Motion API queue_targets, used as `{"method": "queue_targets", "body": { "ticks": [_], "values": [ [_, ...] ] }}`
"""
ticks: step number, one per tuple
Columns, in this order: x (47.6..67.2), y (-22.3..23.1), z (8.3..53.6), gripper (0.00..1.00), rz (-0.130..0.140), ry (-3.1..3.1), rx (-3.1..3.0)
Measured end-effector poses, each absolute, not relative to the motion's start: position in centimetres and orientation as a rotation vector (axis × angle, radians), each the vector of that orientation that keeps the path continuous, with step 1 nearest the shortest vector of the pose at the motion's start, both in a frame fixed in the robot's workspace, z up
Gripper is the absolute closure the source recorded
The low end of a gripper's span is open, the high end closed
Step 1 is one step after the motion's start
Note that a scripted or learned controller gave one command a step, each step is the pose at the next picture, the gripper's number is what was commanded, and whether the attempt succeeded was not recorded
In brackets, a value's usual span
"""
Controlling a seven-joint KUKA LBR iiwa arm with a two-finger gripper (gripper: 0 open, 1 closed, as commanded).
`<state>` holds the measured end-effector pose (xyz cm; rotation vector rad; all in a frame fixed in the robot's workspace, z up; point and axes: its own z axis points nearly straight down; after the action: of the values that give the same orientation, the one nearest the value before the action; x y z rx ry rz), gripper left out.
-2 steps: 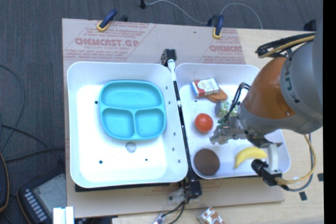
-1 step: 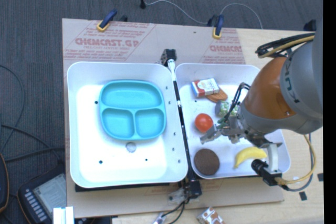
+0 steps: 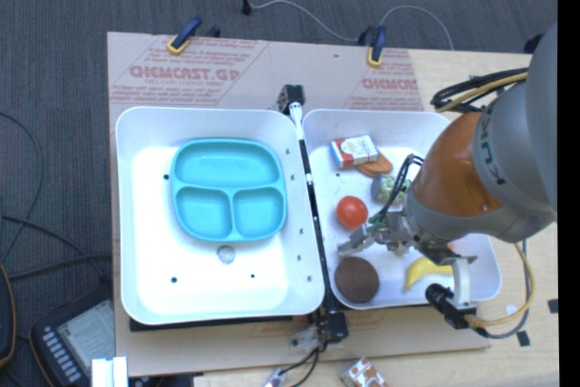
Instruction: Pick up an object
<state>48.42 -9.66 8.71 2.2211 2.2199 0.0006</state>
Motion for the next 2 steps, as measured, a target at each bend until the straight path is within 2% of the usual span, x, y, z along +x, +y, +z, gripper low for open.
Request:
{"method": "queue_targets", "body": {
  "ticks": [1,2],
  "values": [
    [48.61,-9.70,9.85,1.00,0.006,2.216,2.218],
    [48.60,-9.68,9.85,0.00,0.006,2.216,2.219]
  ]
}}
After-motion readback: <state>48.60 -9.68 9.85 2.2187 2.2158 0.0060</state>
